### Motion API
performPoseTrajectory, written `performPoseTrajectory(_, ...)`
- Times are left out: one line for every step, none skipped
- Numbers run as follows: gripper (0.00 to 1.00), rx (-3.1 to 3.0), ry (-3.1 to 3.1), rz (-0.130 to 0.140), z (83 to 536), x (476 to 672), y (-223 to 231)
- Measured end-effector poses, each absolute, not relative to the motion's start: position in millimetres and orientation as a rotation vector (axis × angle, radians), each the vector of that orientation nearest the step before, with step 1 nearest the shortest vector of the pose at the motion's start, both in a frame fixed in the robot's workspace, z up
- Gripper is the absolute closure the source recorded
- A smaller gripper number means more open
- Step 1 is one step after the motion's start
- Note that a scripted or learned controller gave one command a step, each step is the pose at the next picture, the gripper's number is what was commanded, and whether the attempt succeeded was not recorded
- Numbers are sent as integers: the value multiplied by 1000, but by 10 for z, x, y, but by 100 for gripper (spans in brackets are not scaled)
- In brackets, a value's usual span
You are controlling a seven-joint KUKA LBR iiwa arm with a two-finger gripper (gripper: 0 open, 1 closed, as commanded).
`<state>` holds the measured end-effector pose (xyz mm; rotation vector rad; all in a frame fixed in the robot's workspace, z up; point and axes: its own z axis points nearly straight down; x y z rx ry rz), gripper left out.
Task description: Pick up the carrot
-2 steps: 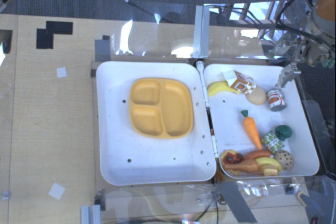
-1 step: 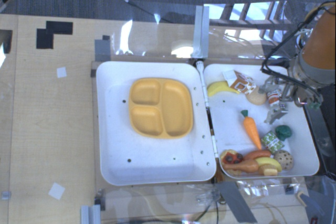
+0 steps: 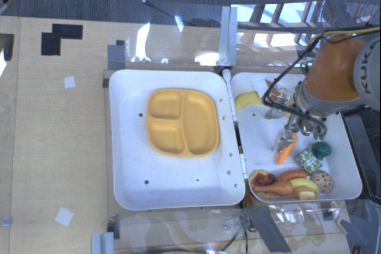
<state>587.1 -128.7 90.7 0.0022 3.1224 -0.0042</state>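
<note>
The carrot (image 3: 285, 153) is a small orange piece lying at a slant on the floor of the right bin (image 3: 259, 134), its upper end pointing toward the arm. My gripper (image 3: 291, 136) hangs right over that upper end. One finger (image 3: 280, 143) shows on the carrot's left and the other on its right, with a gap wider than the carrot between them. The gripper is open and the carrot rests on the bin floor. The wrist hides the bin area behind the gripper.
A yellow divided plate (image 3: 181, 122) sits in the left bin (image 3: 128, 175). The right bin also holds a yellow piece (image 3: 247, 100) at the back, a dark green item (image 3: 321, 149), a green-white block (image 3: 306, 159), a speckled ball (image 3: 322, 180) and heaped toy food (image 3: 280, 182) at the front.
</note>
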Motion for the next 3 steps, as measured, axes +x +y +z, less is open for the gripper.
performPoseTrajectory(100,-7,3117,-5,1033,5892,-1272)
performPoseTrajectory(100,-773,3028,-5,1896,5987,-795)
performPoseTrajectory(100,-824,3020,-6,928,5291,-1345)
